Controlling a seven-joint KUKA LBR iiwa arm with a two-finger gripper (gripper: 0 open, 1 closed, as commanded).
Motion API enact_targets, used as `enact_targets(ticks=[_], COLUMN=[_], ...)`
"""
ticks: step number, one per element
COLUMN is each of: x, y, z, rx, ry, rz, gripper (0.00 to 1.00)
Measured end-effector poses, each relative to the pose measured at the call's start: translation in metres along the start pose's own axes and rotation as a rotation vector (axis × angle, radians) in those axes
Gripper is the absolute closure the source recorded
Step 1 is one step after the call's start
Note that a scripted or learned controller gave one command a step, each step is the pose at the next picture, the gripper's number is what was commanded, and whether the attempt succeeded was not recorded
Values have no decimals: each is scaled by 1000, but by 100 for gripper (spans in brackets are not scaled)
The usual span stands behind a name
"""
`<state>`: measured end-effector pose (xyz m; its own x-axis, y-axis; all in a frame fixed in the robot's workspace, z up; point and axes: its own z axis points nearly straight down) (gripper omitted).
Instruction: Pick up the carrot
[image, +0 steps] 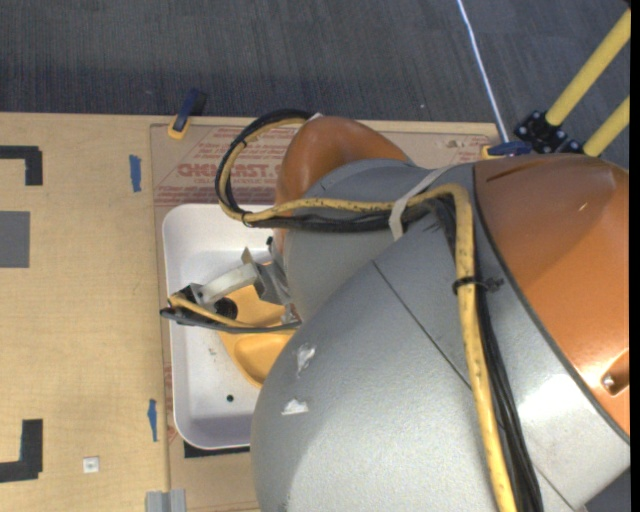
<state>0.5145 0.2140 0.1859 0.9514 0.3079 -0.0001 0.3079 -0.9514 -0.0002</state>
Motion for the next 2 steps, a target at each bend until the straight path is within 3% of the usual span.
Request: enact_targets(ticks=[1, 2], x=[31, 10], y=[3, 32], z=[71, -79], rx=[2, 0], ry=[0, 1], rz=[112, -7], gripper=[100, 100])
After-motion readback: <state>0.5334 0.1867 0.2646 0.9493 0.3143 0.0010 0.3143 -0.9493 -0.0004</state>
